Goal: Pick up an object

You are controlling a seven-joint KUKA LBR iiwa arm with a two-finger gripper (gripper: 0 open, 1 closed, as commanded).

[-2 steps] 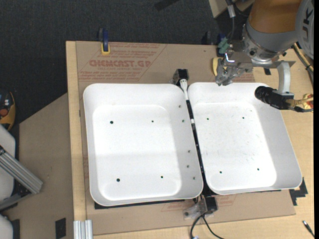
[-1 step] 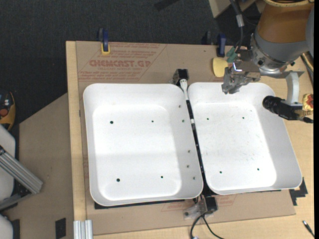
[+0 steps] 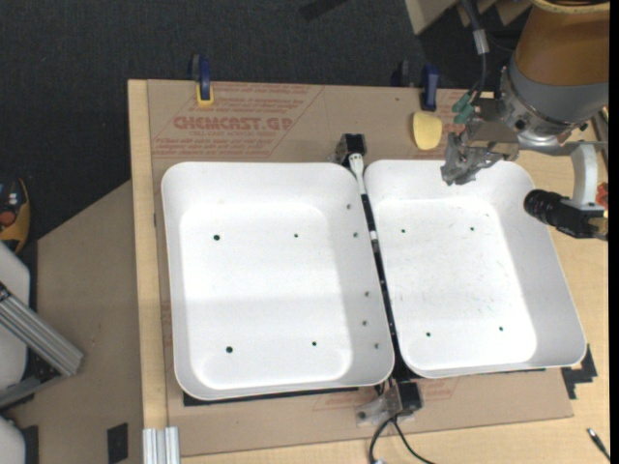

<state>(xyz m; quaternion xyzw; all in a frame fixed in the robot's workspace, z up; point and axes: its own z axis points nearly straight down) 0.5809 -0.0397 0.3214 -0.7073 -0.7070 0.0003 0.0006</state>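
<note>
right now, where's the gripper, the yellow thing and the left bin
gripper (image 3: 462,170), camera view, at its tip
yellow thing (image 3: 427,130), camera view, its middle
left bin (image 3: 184,259), camera view, its left wall

Evenly and brightly lit from above, with no hard glare. Soft shadow banding across the left bin (image 3: 271,278), slightly dimmer in its upper half, brighter toward the near edge. Faint grey shading along the inner walls of the right bin (image 3: 474,288). Dark, underexposed floor beyond the bench (image 3: 155,211). Reasonably sharp at centre; mild softness on the arm (image 3: 561,56) at upper right and on the corners.
</note>
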